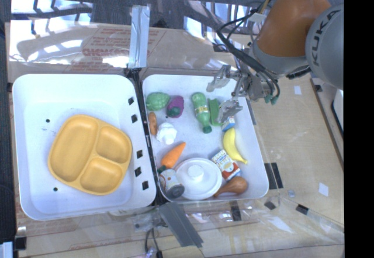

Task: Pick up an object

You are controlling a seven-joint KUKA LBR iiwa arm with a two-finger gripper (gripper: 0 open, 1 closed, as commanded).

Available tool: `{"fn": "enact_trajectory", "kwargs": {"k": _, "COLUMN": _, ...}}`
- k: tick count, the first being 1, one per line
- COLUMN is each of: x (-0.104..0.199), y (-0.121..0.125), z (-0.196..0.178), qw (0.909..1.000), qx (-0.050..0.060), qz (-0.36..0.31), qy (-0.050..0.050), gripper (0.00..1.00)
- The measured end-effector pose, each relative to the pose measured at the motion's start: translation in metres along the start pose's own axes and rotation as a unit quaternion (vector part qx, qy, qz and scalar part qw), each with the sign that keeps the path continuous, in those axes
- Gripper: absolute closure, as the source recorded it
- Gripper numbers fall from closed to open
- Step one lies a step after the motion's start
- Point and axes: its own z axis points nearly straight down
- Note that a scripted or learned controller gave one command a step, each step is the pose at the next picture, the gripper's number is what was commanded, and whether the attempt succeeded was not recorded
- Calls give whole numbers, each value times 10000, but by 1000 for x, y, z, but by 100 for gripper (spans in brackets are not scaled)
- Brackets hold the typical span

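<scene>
My gripper (224, 95) hangs over the upper right corner of the right bin (193, 82), and its two fingers stand apart, open, with nothing between them. Just below and left of it lie a green bottle (201, 112) and a small dark green piece (214, 110). A banana (232, 145) lies under the lower finger (229, 110), along the bin's right wall. Further left are a green leafy vegetable (156, 101) and a purple eggplant (175, 106).
The right bin also holds a carrot (173, 155), a white lump (166, 133), a small carton (225, 163), a white round bowl (197, 178), a can (169, 183) and a brown gourd-shaped thing (232, 185). A yellow divided plate (89, 153) lies in the left bin (35, 93).
</scene>
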Motion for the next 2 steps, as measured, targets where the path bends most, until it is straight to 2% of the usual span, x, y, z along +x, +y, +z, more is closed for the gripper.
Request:
{"fn": "enact_trajectory", "kwargs": {"k": 1, "x": 31, "y": -19, "z": 133, "qw": 9999, "qx": -2, "qz": -106, "qy": -15, "gripper": 0}}
{"fn": "enact_trajectory", "kwargs": {"k": 2, "x": 28, "y": -16, "z": 122, "qw": 9999, "qx": 1, "qz": -154, "qy": -32, "gripper": 100}}
